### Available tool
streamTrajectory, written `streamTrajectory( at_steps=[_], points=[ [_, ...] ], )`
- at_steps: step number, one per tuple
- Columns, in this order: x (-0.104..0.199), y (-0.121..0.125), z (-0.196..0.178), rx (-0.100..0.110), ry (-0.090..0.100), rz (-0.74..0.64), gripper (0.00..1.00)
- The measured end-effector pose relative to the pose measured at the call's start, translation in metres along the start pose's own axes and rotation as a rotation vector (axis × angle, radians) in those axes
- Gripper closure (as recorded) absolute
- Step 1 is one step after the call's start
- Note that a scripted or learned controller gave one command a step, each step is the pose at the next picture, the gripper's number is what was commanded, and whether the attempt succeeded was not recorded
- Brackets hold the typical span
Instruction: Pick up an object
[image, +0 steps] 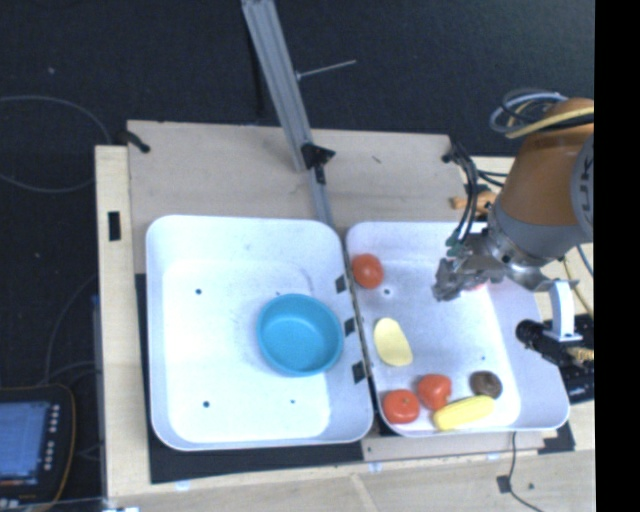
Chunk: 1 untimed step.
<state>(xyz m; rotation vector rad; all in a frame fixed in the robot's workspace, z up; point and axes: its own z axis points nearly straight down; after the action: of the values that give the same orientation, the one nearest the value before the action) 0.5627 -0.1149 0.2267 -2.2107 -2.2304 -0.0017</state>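
Lighting is even and bright from overhead — the two shallow white plastic bins (245, 235) look near blown out, with only faint soft shadows. Overall soft focus and low resolution; the dark floor surround (60, 60) is noisy — little detail there.

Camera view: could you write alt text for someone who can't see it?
A grey-and-orange robot arm's gripper hovers over the right white bin, which holds three red pieces, two yellow pieces and a small brown one. The left bin holds a blue bowl.
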Motion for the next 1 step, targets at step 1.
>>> streamTrajectory(
  at_steps=[1],
  points=[
    [0.0578, -0.0004, 0.0024, 0.002, 0.002, -0.001, 1.00]
  ],
)
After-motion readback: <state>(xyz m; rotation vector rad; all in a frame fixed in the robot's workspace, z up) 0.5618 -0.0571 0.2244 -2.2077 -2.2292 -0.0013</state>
